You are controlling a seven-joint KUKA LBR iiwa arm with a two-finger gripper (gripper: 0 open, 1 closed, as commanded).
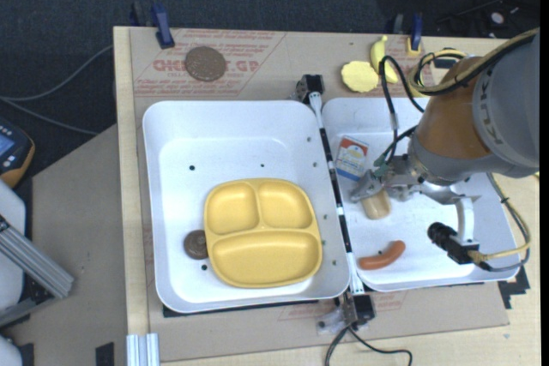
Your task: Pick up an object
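Observation:
My gripper [372, 186] is low over the left part of the right bin [480, 266], at the end of the grey and orange arm [463, 129] that comes in from the right. A small tan cylinder-like object [376, 207] lies right under and against its tip. A small white, red and blue carton [350, 157] lies just behind and left of the gripper. Toward the bin's front edge lies a reddish sausage [380, 255]. In the left bin [171, 141] sit a yellow divided plate [260, 231] and a brown round piece [196, 245] at the plate's left.
On the bench behind the bins lie a brown disc [204, 63] and two yellow items [360, 76]. Blue clamps [161, 26] hold the bench's back edge. Cables loop over the arm and along the right bin's right side.

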